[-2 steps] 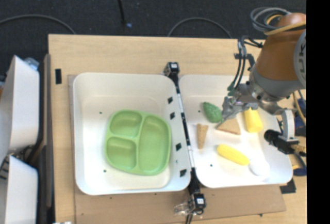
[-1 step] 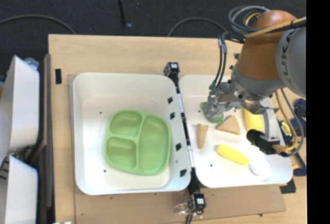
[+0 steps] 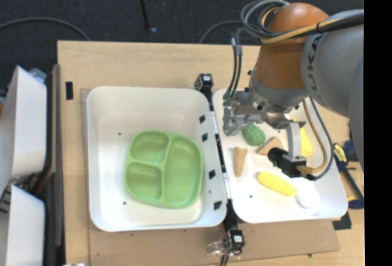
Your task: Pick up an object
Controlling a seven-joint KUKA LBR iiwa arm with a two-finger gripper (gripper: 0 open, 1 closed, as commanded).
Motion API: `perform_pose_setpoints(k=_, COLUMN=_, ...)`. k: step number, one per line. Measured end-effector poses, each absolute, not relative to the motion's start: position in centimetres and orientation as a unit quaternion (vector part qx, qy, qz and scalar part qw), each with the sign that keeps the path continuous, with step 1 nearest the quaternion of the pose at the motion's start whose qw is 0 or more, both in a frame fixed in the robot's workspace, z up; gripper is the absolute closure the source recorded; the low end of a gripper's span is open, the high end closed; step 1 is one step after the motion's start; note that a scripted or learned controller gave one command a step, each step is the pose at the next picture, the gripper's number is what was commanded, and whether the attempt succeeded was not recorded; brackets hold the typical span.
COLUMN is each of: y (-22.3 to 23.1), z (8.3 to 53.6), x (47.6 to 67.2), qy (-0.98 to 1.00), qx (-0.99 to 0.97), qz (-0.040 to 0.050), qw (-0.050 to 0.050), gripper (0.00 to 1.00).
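My gripper (image 3: 244, 122) hangs low over the back left part of the right bin (image 3: 324, 212), under the grey and orange wrist. A small green knobbly object (image 3: 253, 134) lies right beneath it, partly covered by the gripper, and I cannot make out whether they touch. A tan cone (image 3: 239, 160) lies just in front of it. Further forward is a yellow oblong piece (image 3: 277, 184), with a white rounded object (image 3: 307, 198) at its right end. Another yellow piece (image 3: 304, 142) lies to the right, partly behind the arm's hardware.
The left bin (image 3: 101, 105) holds a green divided plate (image 3: 164, 168) in its front half. A ridge with black clips (image 3: 215, 154) separates the two bins. The arm's bulk covers the back of the right bin.
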State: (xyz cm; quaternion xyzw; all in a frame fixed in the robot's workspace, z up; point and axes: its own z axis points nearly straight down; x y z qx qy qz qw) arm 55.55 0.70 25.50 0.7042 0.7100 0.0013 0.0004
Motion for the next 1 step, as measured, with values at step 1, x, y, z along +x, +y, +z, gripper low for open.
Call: perform_pose_setpoints(k=1, y=6.45, z=24.02, x=56.03, qy=0.71, qx=0.705, qz=-0.0002, qw=0.0, gripper=1.0)
